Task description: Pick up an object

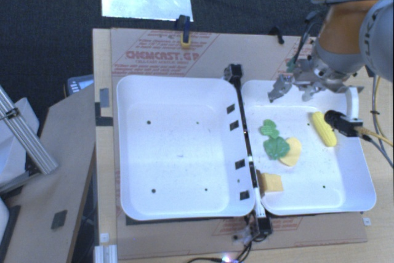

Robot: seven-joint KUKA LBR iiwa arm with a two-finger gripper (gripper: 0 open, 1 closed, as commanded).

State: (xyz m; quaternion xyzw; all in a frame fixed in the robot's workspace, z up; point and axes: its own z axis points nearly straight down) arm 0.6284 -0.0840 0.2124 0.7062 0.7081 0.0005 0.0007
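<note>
All the pickable things are sitting in the right bin [351, 194], the one on the arm's side, so the reach is a short one; the left bin [178, 151] is lying farther out from the gripper [294, 88]. The gripper is hanging over the back edge of that right bin, and its two fingers are looking spread apart with nothing between them. Below it and toward the camera, the green toy [272, 140] is resting touching a pale yellow piece [292, 151], a crowded pair that is probably awkward to pinch cleanly. The corn cob [324, 128] is lying off to the arm's side of the gripper, apart from the others, which I'd judge the easier target. A small orange block [271, 183] is sitting nearest the camera, against the divider. The arm is coming in from the right, wrist bent downward, orange band up high.
</note>
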